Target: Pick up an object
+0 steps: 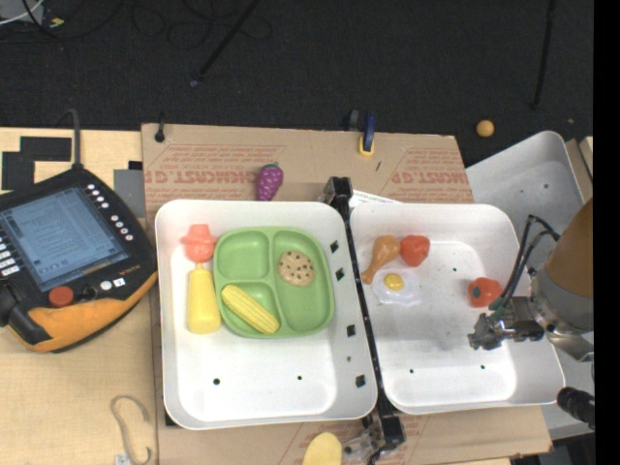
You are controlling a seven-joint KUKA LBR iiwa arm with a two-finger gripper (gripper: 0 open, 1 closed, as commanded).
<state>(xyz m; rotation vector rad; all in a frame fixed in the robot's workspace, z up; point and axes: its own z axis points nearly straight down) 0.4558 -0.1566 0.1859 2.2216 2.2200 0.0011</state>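
Note:
The right bin (455, 376) holds several toy foods. A tan drumstick (384, 256) and a red tomato-like piece (415, 249) lie at the back. A fried egg (394, 284) sits just in front of them. A small red pepper-like piece (484, 291) lies near the bin's right side. My gripper (491, 336) hangs low over the right part of this bin, just in front of that red piece and apart from it. Nothing shows between its fingers.
The left bin (252, 386) carries a green divided plate (315, 308) with a cookie (295, 267) and corn (250, 308), plus a yellow bottle (201, 300) and a pink toy (198, 244). Off the bins: a purple grape bunch (268, 181), a yellow piece (323, 449), a teach pendant (68, 250).

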